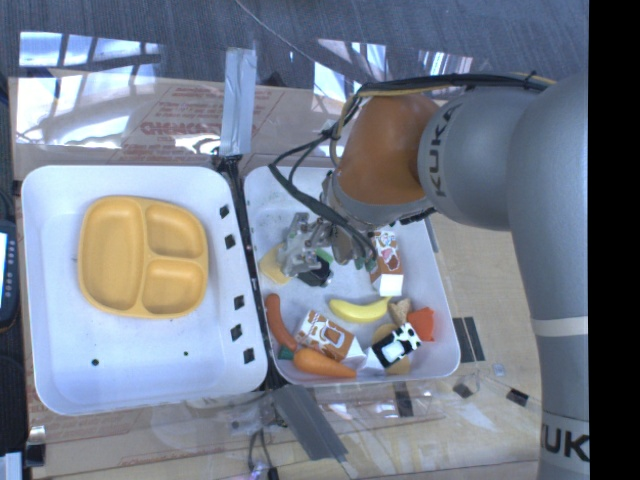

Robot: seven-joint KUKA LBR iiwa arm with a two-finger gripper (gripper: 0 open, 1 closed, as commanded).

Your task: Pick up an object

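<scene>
The grey arm with its orange band [385,148] reached in from three o'clock and hung over the right shallow white plastic bin [255,193], its two-finger metal gripper [305,248] lowered into the bin's middle, presumably because the loose toys lay there and a pick had to start from above them. Whether the gripper was open or closed on anything could not be told; a small dark green and black item [318,268] sat right at its tip, touching or just beside it. The likely targets lay toward five and six o'clock of the gripper: a yellow plastic banana [360,310], an orange toy carrot [322,365] against the near wall, a red sausage-shaped toy [278,323] along the dividing edge at seven o'clock, a black and white cow-patterned toy [397,345], and a printed orange and white carton [327,336] between them. They were crowded and touching, so a clean grasp looked awkward. A pale yellow wedge [273,265] lay at nine o'clock of the gripper. The left white bin [60,198] held a yellow divided plastic plate [143,256], well apart from the action.
</scene>
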